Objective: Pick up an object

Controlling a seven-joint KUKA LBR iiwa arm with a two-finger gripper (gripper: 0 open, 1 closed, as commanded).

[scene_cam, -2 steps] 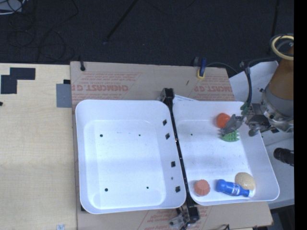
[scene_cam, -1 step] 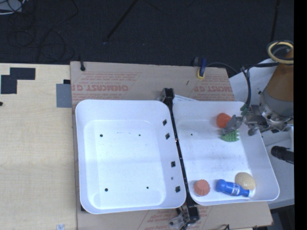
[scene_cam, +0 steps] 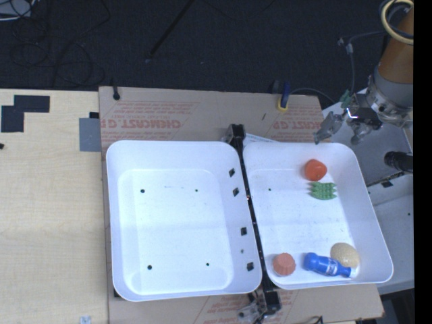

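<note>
Five objects are lying in the bin below the gripper [scene_cam: 344,121]: an orange-red ball [scene_cam: 314,169] nearest it, touching a green ridged piece [scene_cam: 323,192] just beyond, and far off a pink round piece [scene_cam: 284,264], a blue bottle [scene_cam: 326,265] on its side and a beige ball [scene_cam: 345,254].

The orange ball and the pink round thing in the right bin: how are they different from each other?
The orange ball is a vivid orange-red; the pink round thing is paler, a salmon pink. The orange ball lies near the far edge of the right bin, just above a green toy; the pink round thing lies at the near edge, left of a blue bottle. Both are round, of similar size, and rest loose in the same bin.
</note>
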